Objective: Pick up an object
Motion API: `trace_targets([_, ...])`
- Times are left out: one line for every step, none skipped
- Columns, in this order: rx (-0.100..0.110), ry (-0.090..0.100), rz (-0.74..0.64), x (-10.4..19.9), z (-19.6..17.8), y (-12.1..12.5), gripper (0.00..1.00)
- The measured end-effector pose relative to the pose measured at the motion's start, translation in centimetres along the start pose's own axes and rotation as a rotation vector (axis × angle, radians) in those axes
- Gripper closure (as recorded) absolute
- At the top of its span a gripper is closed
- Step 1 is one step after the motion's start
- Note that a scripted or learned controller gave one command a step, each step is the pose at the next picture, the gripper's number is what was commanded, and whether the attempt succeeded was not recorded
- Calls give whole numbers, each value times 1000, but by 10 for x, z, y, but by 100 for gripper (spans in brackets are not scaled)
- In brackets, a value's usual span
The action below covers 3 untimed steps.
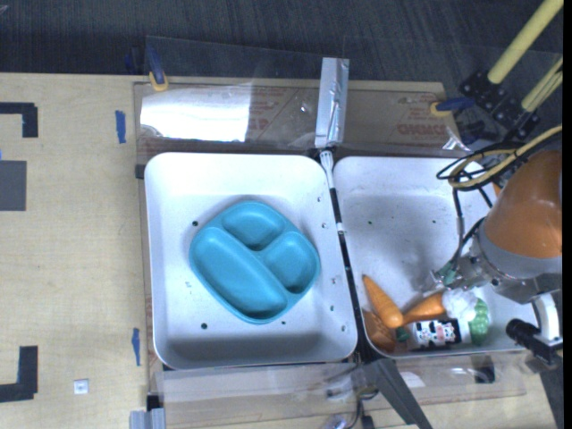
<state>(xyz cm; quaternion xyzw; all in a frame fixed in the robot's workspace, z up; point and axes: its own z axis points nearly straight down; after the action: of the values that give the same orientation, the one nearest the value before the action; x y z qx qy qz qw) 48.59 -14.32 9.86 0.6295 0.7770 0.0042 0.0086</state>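
A robotics lab: taped bench (63, 239) (blue markers), two white bins (179, 186), cables (474, 172).

Bright even light, glare on plexiglass (192, 114)

The bench top (63, 266) is pale wood, marked with black tape corners (25, 119) and short blue tape strips (120, 126). Beyond its far edge lies dark grey carpeted floor (268, 12). A brown cardboard panel (393, 119) runs behind the two bins, and a clear plastic sheet (214, 114) in front of it reflects a bright patch of overhead light. A metal bracket (332, 101) stands upright at the centre of the panel. Yellow rods (534, 27) cross the upper right corner
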Motion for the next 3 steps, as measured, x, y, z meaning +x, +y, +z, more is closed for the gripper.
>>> trace_targets([13, 7, 1, 37, -91, 10, 100])
trace_targets([18, 11, -130, 117, -86, 21, 100])
trace_targets([17, 13, -458, 91, -86, 15, 100])
